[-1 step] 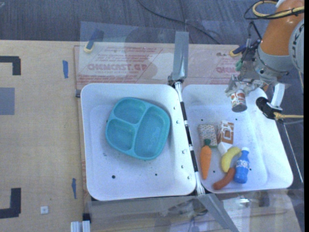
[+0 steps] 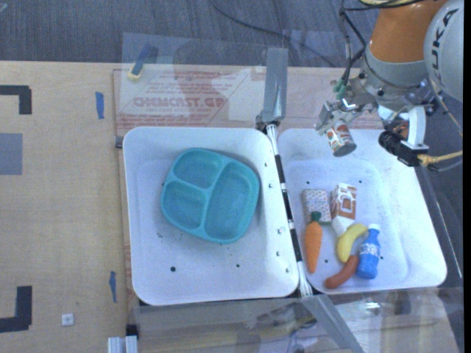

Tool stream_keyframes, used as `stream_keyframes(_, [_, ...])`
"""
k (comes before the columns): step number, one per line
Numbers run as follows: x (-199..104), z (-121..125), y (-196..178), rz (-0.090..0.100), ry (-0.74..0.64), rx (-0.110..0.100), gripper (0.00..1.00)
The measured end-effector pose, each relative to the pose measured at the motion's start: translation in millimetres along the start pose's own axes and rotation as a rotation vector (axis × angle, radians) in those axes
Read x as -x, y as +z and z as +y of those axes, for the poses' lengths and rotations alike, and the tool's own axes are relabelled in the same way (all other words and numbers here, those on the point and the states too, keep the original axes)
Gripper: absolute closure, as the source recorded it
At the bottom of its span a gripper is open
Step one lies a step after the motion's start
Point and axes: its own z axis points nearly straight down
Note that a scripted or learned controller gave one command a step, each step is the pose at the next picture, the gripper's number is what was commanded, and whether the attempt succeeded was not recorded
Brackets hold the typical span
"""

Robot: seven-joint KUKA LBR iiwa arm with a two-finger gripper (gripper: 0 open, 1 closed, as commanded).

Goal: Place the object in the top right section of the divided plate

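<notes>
Reaching in from the right, the tool (image 2: 335,123) hangs over the right bin (image 2: 412,197), grasping a small can (image 2: 341,139)

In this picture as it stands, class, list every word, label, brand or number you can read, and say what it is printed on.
"KUKA", partly cut off, on the grey arm.
Faint red lettering on the clear sheet behind the bins: too blurred to read.
Label on the small can at the claw: too small to read.
Print on the small carton: too small to read.
</notes>
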Motion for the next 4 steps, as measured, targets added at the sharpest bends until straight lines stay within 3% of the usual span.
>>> stream_keyframes(1, [-113, 27, 13, 0.002, 0.005, -0.004, 1.0])
stream_keyframes(2, [-184, 44, 34, 0.003, -0.163, -0.004, 1.0])
stream_keyframes(3, [-239, 58, 4, 0.001, 0.051, -0.002, 1.0])
stream_keyframes(4, [-239, 58, 4, 0.001, 0.051, -0.002, 0.0])
